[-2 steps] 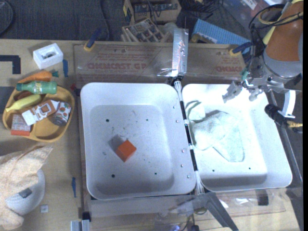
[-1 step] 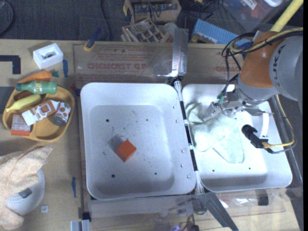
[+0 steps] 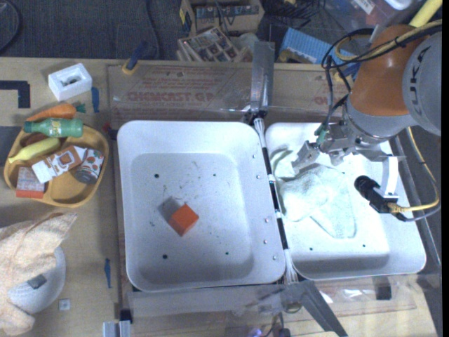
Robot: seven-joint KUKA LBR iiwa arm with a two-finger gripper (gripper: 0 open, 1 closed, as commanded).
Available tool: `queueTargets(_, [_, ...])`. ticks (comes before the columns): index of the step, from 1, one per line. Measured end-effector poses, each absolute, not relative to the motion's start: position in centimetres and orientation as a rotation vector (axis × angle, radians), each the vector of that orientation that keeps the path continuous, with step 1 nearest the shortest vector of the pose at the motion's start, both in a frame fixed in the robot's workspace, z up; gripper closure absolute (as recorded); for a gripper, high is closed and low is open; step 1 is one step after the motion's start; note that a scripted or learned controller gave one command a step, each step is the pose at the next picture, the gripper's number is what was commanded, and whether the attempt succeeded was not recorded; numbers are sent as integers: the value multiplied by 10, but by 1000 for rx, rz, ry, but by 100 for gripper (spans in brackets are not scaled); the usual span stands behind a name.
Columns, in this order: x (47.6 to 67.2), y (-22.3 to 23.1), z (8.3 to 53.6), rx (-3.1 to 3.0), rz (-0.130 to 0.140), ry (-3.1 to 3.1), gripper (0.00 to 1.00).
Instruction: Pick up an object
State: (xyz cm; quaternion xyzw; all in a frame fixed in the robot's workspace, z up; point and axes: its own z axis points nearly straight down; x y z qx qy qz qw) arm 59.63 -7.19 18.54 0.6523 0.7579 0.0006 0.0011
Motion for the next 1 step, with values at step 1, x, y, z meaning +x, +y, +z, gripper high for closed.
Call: queueTargets(1, [594,-133,152,2161,-1,2283,0])
